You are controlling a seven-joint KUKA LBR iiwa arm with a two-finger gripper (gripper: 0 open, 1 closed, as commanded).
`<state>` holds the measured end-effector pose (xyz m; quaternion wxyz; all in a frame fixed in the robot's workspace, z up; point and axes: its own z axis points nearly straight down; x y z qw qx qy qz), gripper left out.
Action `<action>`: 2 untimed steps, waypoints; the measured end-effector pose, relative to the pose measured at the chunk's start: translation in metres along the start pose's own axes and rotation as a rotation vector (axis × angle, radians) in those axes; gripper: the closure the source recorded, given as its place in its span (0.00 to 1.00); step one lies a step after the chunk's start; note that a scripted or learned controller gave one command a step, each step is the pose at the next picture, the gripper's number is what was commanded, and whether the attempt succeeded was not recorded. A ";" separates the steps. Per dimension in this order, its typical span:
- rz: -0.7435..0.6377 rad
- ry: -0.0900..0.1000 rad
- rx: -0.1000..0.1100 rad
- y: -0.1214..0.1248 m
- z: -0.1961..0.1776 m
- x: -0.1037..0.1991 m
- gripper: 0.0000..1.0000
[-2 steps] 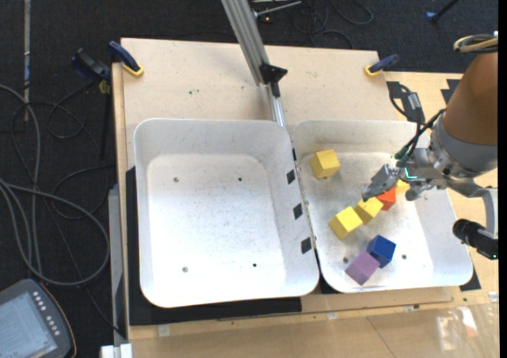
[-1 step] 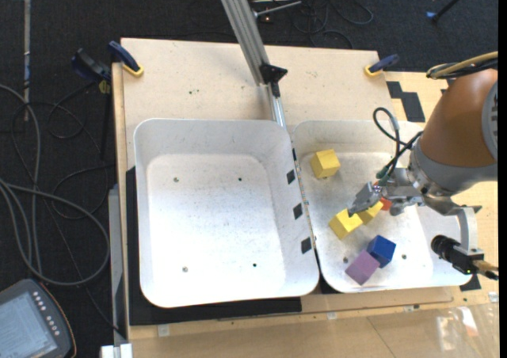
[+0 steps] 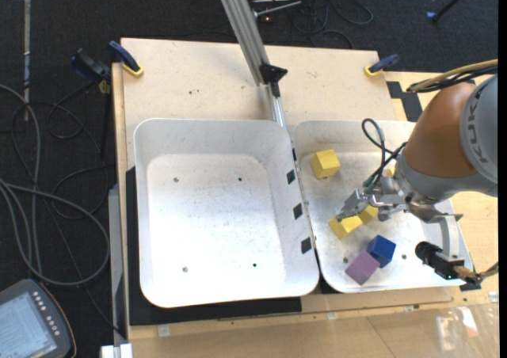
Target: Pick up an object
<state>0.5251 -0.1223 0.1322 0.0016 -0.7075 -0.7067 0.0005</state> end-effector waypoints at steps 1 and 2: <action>-0.005 -0.002 -0.020 0.006 0.012 0.001 0.00; -0.003 -0.002 -0.026 0.008 0.002 0.001 1.00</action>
